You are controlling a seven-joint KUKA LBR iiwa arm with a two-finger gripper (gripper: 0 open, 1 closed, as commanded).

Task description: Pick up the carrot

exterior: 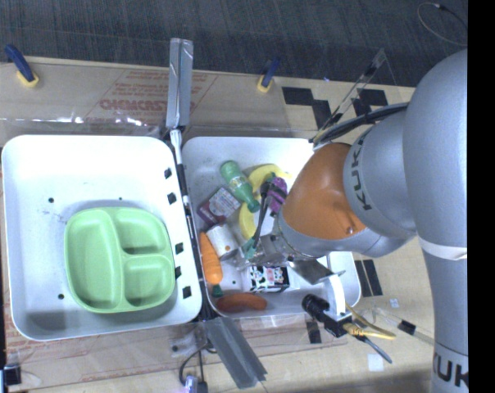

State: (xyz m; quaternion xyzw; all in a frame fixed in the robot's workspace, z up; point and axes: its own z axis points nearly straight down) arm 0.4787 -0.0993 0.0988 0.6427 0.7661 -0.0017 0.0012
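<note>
The carrot (210,259) is a short orange piece lying lengthwise against the left wall of the right bin (200,155), near its front. The gripper (259,247) hangs below the arm's orange band (317,199) in the middle of the right bin, down among the clutter and a little to the right of the carrot. The wrist hides most of the gripper, and I see nothing held in it.
The right bin also holds a green bottle (236,181), a yellow banana (261,173), a purple item (277,190), a white cup (223,238), a printed card (270,277) and a reddish sausage shape (242,302). The left bin (34,162) holds a green divided plate (120,259).
</note>
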